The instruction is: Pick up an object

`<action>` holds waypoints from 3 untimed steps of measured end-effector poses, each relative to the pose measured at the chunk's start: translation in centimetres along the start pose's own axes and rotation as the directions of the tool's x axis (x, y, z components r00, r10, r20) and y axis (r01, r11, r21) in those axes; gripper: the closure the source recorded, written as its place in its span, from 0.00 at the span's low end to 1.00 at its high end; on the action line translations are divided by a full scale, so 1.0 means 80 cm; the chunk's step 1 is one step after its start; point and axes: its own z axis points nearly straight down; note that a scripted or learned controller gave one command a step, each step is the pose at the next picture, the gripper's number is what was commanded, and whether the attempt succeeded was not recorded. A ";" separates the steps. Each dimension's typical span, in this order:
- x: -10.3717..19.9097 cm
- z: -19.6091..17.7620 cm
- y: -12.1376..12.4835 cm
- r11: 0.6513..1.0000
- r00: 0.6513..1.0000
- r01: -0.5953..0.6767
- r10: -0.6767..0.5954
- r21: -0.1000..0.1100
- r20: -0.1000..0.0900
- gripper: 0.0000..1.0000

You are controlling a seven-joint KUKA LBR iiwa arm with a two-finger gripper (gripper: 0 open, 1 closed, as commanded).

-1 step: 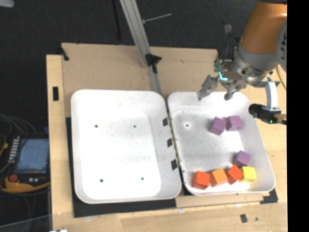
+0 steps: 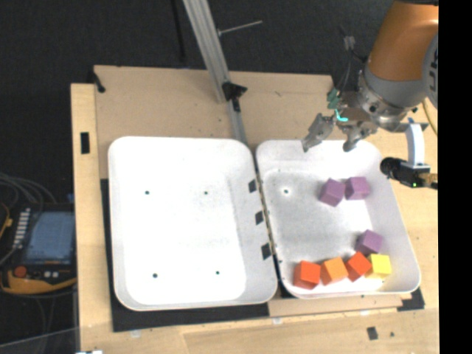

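Two shallow white plastic bins side by side; left bin (image 2: 181,223) bare. Right bin (image 2: 295,220) holds purple cubes (image 2: 333,192), orange cubes (image 2: 307,273), yellow cube (image 2: 380,264). Gripper (image 2: 330,142) over right bin's far rim, fingers spread, holding nothing; cubes lie nearer camera, apart.

Seven small blocks sit in the right bin (image 2: 391,220) — two purple blocks (image 2: 344,191) touching up top, another purple block (image 2: 370,240) lower, then an orange-and-yellow row (image 2: 343,268) along the near wall.

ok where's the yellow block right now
The yellow block sits in the right bin's near right corner, ending the row beside an orange block.
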 end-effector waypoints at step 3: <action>-0.005 0.228 -0.018 1.000 1.000 -0.003 0.003 0.007 0.000 0.00</action>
